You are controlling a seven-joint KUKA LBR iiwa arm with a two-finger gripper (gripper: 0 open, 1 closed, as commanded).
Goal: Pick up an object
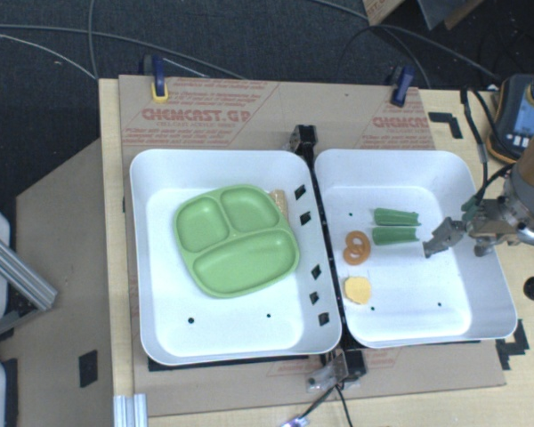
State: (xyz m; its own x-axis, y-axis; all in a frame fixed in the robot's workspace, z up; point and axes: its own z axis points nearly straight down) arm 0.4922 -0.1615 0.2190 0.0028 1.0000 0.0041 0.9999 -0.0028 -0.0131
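You are looking down on a brown cardboard-covered desk (205, 105) carrying two shallow white plastic bins side by side. In the left bin (151, 265), a light green divided plastic plate with three compartments (238, 239) is lying near the middle, and a small tan piece (279, 202), too small to identify, is peeking out at the plate's upper right edge.

In the right bin (481, 305), two green cylindrical pieces are lying on their sides, one above the other and almost touching: the upper green piece (396, 216) and the lower green piece (393, 235). Just to their left an orange-brown pretzel-shaped toy (357, 247) is resting on the bin floor, and below it a small round yellow piece (358, 289) is sitting slightly apart from it.

The grey arm is reaching in from the right, with its dark two-finger pincer (440, 240) hanging over the right bin, just beside the right ends of the green pieces. You cannot tell whether it is touching them, and nothing is visibly sitting between its fingers. Whether those fingers are apart or together cannot be told from this angle.

Two blue clamps (160, 76) are gripping the desk's far edge.
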